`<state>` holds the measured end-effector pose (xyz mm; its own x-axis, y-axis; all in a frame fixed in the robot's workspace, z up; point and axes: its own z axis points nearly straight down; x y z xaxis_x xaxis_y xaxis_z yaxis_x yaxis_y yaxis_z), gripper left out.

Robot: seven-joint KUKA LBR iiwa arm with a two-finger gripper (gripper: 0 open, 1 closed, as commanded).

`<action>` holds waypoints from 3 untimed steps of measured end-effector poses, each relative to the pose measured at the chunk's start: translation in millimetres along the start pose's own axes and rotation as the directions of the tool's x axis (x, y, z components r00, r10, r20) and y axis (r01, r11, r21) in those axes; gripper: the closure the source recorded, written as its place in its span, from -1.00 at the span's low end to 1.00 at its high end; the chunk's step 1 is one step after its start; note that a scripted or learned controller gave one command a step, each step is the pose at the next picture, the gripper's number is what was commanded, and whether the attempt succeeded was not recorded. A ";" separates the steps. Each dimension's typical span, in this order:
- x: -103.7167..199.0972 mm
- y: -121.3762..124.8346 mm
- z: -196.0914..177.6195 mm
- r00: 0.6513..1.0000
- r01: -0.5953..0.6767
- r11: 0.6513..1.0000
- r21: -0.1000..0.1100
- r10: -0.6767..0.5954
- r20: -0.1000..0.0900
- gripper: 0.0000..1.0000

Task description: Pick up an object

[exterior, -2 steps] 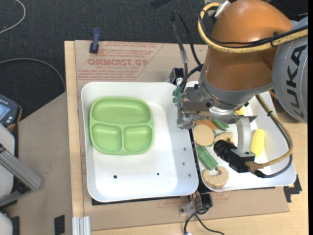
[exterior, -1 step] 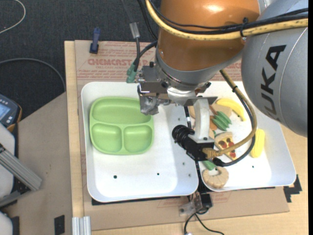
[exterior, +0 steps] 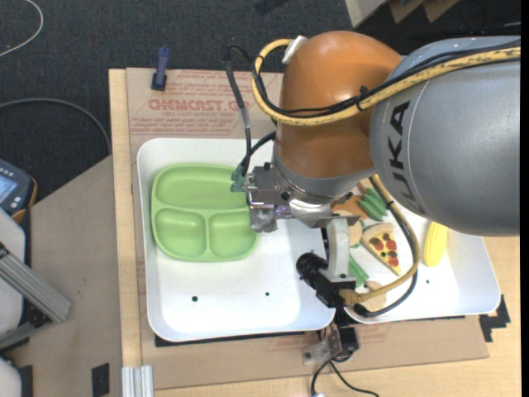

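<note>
1. The grey arm [exterior: 463,131] reaches in from the right, its orange band [exterior: 339,98] hanging over the seam between the two white bins.
2. The jaws are hidden under the wrist, so I cannot tell whether they are open or shut, or whether they hold anything.
3. A green divided plate [exterior: 202,213] lies in the far half of the left bin [exterior: 231,313].
4. A toy pizza slice [exterior: 383,246] and a yellow corn cob [exterior: 435,245] lie near each other in the right bin [exterior: 463,292], close under the arm.

The arm [exterior: 430,139] overhangs 2 white bins [exterior: 223,304]; a green tray [exterior: 202,213] lies in 1.
</note>
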<state>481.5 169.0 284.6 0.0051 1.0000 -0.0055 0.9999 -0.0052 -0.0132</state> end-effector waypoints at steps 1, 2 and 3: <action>-27.3 -3.3 -186.4 1.000 0.004 0.999 -0.034 -0.004 -0.013 1.00; 24.4 23.3 -255.5 1.000 0.011 1.000 -0.024 -0.011 -0.010 1.00; 56.8 -7.1 -164.3 1.000 0.011 1.000 -0.003 -0.011 -0.002 1.00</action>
<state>476.9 226.7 448.7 -0.0056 1.0000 -0.0033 0.9999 0.0056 -0.0101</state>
